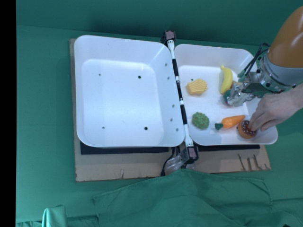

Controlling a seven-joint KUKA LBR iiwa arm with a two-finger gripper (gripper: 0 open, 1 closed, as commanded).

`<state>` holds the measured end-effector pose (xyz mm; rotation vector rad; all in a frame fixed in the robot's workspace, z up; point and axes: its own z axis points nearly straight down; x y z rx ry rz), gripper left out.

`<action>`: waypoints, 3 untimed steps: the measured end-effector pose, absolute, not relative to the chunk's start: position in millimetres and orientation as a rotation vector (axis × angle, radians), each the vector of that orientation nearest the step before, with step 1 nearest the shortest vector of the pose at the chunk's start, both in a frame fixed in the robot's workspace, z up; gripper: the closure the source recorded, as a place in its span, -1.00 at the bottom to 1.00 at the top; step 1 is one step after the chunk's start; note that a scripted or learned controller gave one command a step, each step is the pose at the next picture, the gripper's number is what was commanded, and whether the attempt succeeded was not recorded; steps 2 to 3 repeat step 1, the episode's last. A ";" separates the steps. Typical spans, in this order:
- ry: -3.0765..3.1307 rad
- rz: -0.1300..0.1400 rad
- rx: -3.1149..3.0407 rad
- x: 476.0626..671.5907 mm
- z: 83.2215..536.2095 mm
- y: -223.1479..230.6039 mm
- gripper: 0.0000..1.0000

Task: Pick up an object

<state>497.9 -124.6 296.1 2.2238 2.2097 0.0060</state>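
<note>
Gripper (235, 97) sits low over right bin (208, 56), just beside the banana's (226, 79) lower end; can't tell its state from this angle, a small teal bit shows at its tip. Arm comes in from the right w/ orange band (286, 37) above wrist. Human hand (274, 110) reaches into same bin, fingertips touching round orange-red toy (246, 130) at front right corner. Carrot (230, 122) lies just left of that toy. Green broccoli-like piece (200, 120) near divider, yellow ridged piece (197, 86) further back. Left bin (94, 51) alongside.
</note>
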 end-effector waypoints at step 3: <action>2.211 -0.006 2.233 488.7 226.7 -190.7 1.00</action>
